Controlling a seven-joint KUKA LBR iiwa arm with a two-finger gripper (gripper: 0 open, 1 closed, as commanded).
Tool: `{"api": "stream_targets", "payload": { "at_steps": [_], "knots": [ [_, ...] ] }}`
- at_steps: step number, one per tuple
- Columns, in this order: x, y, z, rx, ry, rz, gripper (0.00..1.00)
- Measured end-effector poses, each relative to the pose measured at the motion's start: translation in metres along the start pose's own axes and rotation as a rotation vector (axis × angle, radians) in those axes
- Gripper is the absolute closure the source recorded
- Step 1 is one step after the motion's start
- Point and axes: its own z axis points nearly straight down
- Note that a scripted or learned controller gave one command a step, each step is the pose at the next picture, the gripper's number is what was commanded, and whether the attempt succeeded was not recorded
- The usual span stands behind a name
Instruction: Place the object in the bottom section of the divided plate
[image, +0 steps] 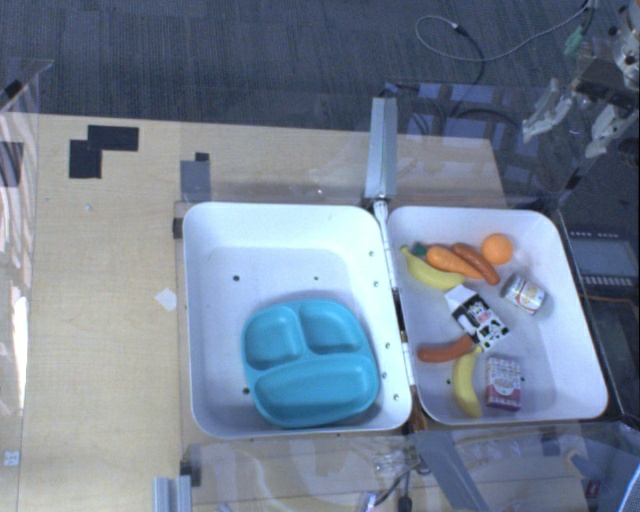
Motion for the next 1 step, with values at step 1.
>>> {"api": "stream_targets", "payload": {
  "at_steps": [1],
  "knots": [
    [0.0409,-0.0101,-0.0310,0.000,0.000,0.063,0.00]
  ]
}}
